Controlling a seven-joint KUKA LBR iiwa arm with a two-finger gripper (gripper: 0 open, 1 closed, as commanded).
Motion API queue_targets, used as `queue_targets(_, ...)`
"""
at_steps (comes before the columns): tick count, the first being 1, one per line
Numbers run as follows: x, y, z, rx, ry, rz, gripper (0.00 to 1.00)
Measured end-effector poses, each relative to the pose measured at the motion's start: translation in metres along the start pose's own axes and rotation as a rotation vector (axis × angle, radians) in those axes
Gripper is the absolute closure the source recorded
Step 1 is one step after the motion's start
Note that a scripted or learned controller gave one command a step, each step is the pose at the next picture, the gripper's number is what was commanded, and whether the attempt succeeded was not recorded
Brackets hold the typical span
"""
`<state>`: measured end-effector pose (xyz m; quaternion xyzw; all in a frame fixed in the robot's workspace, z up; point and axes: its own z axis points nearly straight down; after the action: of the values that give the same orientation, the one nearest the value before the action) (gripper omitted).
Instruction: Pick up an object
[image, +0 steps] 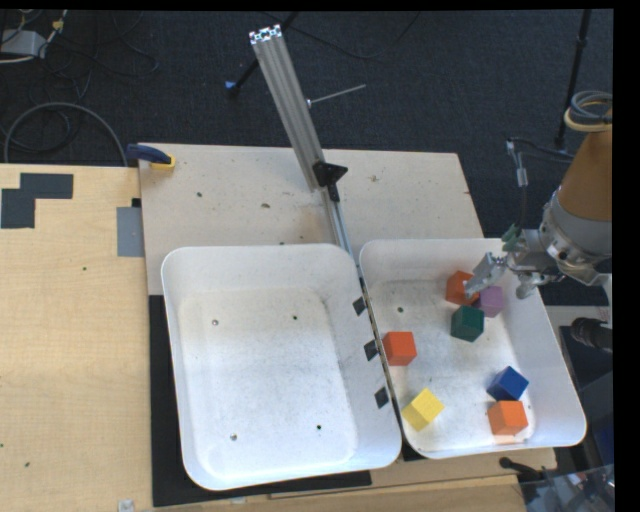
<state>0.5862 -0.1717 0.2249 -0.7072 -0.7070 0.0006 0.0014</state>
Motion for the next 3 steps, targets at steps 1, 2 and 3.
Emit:
queue_targets(1, 0.02, -0.032, 0.02, 0.005, 0.001, 0.002, 0.0)
queue_targets(2, 0.016, -0.022, 0.049, 0.004, 0.0, 0.002, 0.0)
queue_targets(3, 0.039, -0.093, 0.014, 0.002, 0.001, 0.004, 0.0)
